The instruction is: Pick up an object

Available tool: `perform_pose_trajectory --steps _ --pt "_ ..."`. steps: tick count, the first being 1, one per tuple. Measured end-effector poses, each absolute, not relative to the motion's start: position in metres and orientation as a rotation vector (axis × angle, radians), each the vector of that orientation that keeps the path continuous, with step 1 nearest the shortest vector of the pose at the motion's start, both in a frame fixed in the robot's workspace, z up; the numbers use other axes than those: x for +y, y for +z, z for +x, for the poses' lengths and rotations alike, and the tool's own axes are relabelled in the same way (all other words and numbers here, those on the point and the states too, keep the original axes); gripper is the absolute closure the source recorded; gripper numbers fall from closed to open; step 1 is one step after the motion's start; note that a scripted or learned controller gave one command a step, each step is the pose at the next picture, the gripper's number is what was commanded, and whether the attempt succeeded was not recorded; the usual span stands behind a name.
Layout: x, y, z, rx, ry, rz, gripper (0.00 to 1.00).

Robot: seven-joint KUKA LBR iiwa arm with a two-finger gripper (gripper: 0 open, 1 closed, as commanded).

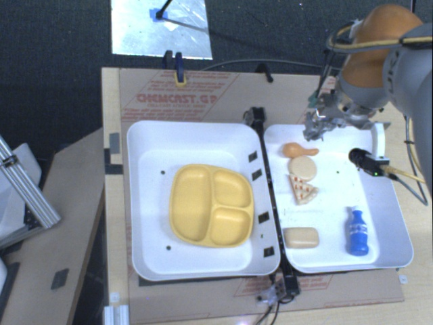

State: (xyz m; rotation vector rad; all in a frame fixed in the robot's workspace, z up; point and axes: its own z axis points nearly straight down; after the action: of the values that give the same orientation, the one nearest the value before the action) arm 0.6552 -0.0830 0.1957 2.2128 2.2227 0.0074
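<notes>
- The right bin (389, 202), the landmark here, holds five small items, with a left bin (145, 181) beside it carrying a yellow divided plate (210, 205).
- The arm (379, 53) reaches over the right bin's far edge; its gripper (315, 128) hangs just above the bin's far left corner, holding nothing. Whether it is spread or closed cannot be told.
- The step in hand looks like the approach, with no object lifted yet.
- Nearest target: an orange drumstick (299, 150), lying in the bin's far left part, just below the gripper.
- Its long axis runs roughly across the bin, fat end toward the divider, thin end pointing right.
- The next move likely calls for a short descent, closing across that axis.
- Further toward the bin's near side lie a pizza slice (304, 191), a tan block (301, 237) and a blue bottle (357, 231).
</notes>
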Motion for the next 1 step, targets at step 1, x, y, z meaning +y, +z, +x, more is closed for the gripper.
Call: perform_pose_trajectory --steps 1 --pt "-0.0831 0.2506 0.6569 2.223 0.008 2.212 1.00"
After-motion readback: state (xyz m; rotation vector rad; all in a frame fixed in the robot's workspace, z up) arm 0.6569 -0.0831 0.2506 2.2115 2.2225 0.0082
